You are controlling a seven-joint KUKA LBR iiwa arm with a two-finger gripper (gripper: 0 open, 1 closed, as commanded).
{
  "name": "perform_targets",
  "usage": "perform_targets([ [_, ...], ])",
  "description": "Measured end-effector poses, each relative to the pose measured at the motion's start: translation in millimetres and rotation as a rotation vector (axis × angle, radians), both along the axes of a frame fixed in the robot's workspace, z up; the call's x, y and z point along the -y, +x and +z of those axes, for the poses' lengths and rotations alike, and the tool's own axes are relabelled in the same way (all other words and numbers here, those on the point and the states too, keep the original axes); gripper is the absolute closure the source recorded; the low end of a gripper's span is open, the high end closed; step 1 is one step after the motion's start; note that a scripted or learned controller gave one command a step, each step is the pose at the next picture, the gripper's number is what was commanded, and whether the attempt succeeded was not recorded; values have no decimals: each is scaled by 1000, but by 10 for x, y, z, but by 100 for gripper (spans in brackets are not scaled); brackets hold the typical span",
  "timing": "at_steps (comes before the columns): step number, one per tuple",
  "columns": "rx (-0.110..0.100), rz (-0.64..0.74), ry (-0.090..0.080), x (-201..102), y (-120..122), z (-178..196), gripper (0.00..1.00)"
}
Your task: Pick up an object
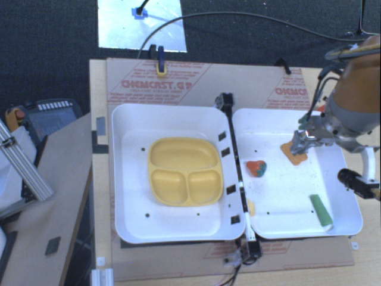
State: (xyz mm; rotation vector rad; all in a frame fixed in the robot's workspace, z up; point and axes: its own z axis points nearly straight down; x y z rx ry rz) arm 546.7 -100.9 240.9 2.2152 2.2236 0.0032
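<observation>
Two white bins (122, 177) crowd the tabletop; pincer (299, 143), grip state unclear, hovers over an orange piece (293, 155). Centring first seems wise.

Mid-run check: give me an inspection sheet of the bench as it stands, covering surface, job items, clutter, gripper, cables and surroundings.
Surface: two white bins side by side, left bin and right bin, on a cardboard sheet.
Job's things: in the right bin, an orange flat piece, a red and green toy and a green stick. A yellow divided tray lies in the left bin.
Clutter: nothing seen.
Gripper: gripper sits over the orange flat piece; grip unclear.
Cables: a black cable runs across the carpet behind.
Surroundings: pendant at left.
</observation>
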Motion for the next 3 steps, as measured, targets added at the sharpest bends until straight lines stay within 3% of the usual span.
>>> perform_targets([
  [1, -1, 6, 2, -558, -7, 52, 100],
  [3, -3, 5, 2, -1616, -202, -211, 100],
])
